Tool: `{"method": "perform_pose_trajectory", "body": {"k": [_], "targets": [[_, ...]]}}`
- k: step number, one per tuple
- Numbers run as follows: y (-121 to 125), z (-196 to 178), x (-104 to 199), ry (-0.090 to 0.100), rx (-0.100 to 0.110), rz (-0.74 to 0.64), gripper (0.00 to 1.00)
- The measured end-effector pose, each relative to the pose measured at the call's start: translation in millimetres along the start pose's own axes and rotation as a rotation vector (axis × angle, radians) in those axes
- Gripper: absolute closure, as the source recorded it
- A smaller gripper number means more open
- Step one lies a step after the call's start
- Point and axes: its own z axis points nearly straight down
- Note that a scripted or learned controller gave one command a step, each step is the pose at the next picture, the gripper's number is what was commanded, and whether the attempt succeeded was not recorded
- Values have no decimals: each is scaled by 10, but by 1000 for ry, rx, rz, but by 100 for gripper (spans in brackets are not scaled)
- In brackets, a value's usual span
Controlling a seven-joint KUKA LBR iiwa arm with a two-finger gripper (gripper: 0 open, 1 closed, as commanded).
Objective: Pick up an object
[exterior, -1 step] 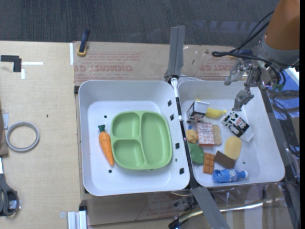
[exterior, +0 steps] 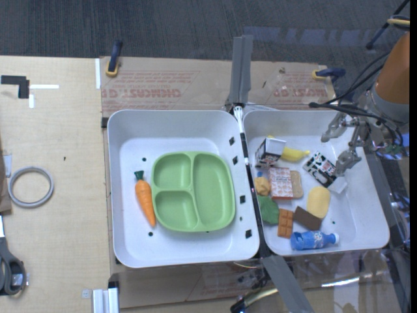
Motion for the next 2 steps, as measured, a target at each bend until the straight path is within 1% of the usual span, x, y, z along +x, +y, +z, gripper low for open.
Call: {"method": "perform_pose_trajectory", "body": {"k": [1,2], "targets": [[654,651,27,-2,0,306,0],[662,546,10,-7,2,302,100]]}}
